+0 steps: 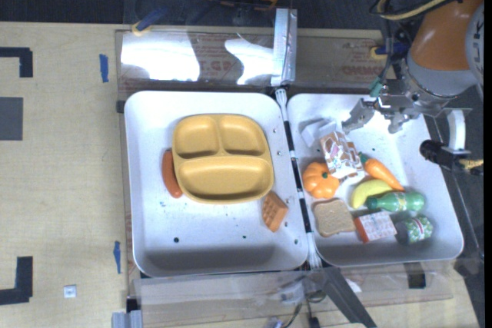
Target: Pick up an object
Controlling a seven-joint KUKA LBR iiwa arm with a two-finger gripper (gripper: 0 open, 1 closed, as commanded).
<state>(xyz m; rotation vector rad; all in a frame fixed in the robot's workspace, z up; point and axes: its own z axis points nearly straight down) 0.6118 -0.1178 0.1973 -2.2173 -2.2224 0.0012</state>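
Observation:
My gripper (377, 119) hangs over the far part of the right bin (446, 188), open, with nothing between its fingers (357, 117). Just below it and to the left lies a red and white snack packet (340, 152). Further toward the front lie an orange pumpkin (320, 179), a carrot (382, 173), a banana (367, 193), a green bottle (397, 202), a bread slice (333, 217), a red and white box (375, 226) and a small can (416, 228). A grey piece (314, 126) lies near the bin's far left corner.
The left bin (146, 226) holds a yellow divided plate (223, 157), a sausage (171, 173) against the plate's left side and a brown waffle piece (274, 211) by the right wall. A clear panel (200, 50) stands behind the bins.

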